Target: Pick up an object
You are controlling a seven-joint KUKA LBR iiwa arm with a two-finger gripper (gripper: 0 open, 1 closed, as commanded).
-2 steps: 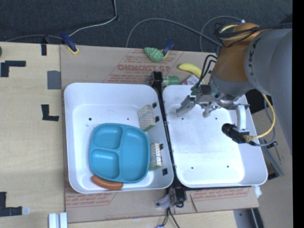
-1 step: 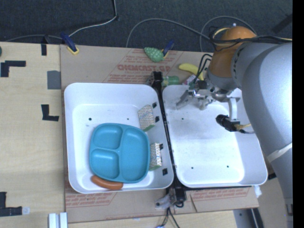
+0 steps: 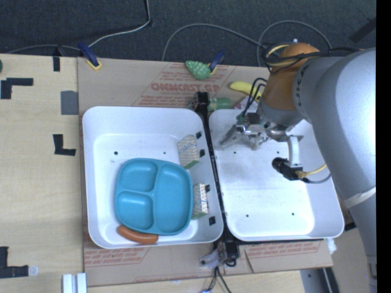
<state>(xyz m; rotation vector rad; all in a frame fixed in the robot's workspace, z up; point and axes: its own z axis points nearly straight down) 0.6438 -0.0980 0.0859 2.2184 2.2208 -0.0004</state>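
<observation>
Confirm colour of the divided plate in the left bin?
Light blue; the divided plate shows clearly in the camera view.

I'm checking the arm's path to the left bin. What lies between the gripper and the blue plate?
In the camera view, between the gripper and the blue plate run the black divider where the bins meet and a small patterned packet beside it.

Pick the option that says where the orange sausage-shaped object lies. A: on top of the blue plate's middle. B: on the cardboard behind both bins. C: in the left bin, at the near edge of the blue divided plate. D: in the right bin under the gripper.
C: the orange sausage-shaped object lies in the left bin, against the near edge of the blue divided plate.
</observation>
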